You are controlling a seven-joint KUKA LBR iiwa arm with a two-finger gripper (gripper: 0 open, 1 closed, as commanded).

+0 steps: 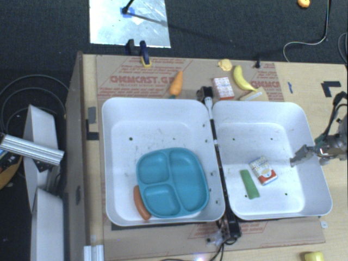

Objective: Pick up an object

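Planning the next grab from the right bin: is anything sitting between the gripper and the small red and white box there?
Nothing visible blocks it. The gripper sits at the right bin's right side, and bare white floor lies between it and the box. The green stick lies on the box's far side.

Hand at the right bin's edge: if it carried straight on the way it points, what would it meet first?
The hand points leftward into the right bin. Most likely it would first reach the small red and white box, which sits slightly below that line; height above the bin floor is unclear.
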